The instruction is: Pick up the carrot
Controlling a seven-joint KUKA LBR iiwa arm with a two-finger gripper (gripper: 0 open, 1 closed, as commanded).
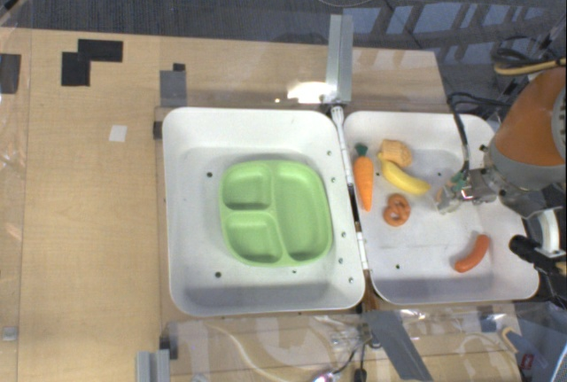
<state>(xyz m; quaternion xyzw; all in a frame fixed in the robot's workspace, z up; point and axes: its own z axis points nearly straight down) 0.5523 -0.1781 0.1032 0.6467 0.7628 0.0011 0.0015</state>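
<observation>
From above, the gripper (454,191) hangs over the right bin (425,278) at about three o'clock, well apart from the carrot (364,180), which lies by the bin's nine o'clock wall; whether it is clenched or released I cannot tell. This looks like the approach; next it must travel toward nine o'clock and descend. That bin also holds a banana (404,180), pretzel (396,210) and sausage (472,253). The left bin (190,141) holds a green divided plate (275,212).
</observation>
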